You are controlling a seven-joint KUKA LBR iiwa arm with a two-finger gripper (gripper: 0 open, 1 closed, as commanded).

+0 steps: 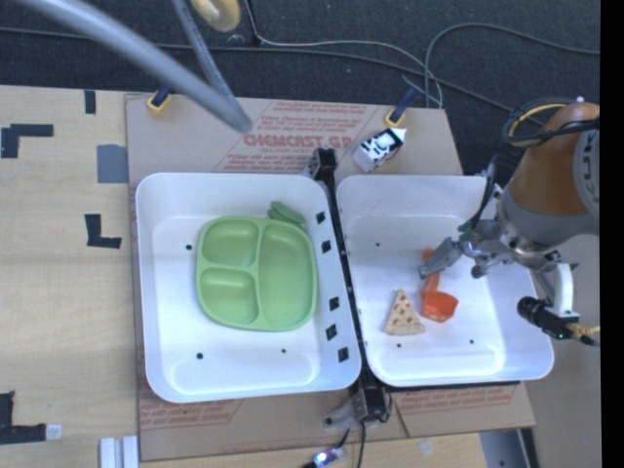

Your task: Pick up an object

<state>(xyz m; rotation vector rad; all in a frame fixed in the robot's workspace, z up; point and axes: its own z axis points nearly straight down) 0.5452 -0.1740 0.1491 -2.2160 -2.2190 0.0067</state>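
The pincer (458, 256) hangs open, holding nothing, at one o'clock from the orange block (439, 305). It could close beside it and miss.

green plate (257, 271), orange block (439, 306), white bins (156, 261).

Bright, even light from above; the two shallow white plastic bins (156, 291) glare slightly, shadows are soft. A grey out-of-focus pole (117, 37) blurs across the top-left.
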